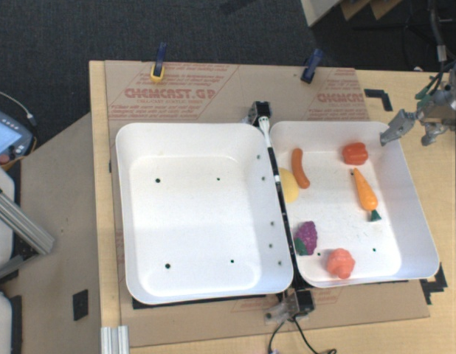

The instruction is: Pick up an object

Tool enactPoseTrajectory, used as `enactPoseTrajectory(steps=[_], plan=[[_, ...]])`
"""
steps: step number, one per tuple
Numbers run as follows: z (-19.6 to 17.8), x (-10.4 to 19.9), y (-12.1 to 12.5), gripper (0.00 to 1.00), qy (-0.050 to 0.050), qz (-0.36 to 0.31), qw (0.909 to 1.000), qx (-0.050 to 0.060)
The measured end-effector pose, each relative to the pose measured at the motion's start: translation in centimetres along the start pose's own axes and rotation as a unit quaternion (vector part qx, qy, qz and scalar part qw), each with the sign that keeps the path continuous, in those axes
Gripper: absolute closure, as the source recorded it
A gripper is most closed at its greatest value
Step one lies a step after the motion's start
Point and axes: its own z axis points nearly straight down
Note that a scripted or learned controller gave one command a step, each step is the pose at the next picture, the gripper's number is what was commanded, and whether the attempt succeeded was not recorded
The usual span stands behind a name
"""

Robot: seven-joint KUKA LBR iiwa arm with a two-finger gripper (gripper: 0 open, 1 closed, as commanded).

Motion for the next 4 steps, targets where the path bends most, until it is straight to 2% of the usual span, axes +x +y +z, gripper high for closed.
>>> enactPoseTrajectory(steps=[1,2,3,4], plan=[[11.7,5.6,-0.4,0.00,0.003,-0.002,1.0000,0.006],[6.4,-0.8,4.3,0.00,-0.003,0.001,1.0000,-0.004],[4.5,-0.4,5.8,0.00,-0.001,-0.001,1.0000,-0.003],[8.1,-0.3,5.6,0.00,0.001,0.000,1.0000,0.002]])
